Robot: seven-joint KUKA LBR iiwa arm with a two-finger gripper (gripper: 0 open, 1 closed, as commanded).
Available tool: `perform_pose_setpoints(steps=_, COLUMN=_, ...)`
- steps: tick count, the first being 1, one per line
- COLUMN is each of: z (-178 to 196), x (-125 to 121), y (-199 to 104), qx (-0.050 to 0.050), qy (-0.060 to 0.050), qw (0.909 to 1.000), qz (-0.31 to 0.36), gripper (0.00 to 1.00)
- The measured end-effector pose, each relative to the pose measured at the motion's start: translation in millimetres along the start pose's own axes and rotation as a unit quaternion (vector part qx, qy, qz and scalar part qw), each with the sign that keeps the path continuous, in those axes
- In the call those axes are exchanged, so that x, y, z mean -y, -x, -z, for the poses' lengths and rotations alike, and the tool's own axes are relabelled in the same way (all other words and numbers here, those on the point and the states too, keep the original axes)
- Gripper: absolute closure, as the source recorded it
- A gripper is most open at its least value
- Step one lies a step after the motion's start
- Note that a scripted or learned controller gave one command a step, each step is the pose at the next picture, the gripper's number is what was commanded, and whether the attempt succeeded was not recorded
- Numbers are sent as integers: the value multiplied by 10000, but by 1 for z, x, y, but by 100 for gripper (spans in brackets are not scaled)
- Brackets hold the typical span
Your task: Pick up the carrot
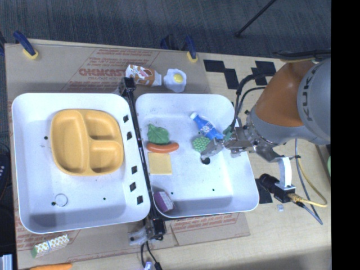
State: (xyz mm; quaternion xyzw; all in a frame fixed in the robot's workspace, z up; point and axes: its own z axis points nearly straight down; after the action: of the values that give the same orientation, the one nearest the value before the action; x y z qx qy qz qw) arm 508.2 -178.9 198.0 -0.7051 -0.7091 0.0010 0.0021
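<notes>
Orange carrot point(163, 147): right bin point(225, 198), nine o'clock of claw point(209, 152), well apart.
Claw: state cannot tell; nothing seen held.
Risk: green leaf point(158, 133) and yellow slice point(160, 163) touch the carrot; a descent slightly off could grab either instead.

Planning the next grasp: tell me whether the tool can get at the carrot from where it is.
Probably yes. The carrot lies in the open in the right bin, leftward of the tool, with bare bin floor between them.

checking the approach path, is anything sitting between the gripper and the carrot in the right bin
Nothing visible. The gripper hovers right of the carrot, with bare bin floor between them.
</notes>
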Motion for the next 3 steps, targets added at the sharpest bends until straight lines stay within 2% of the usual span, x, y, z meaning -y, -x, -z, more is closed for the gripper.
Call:
perform_pose_setpoints(steps=1, z=-67, x=-4, y=-74, qx=-2, qy=-7, qw=10000, qz=-32, gripper=0)
perform_pose_setpoints(steps=2, z=-107, x=-62, y=-84, qx=-1, qy=1, qw=9996, qz=278, gripper=0)
perform_pose_setpoints(steps=3, z=-97, x=-62, y=-84, qx=-1, qy=-7, qw=9996, qz=295, gripper=100)
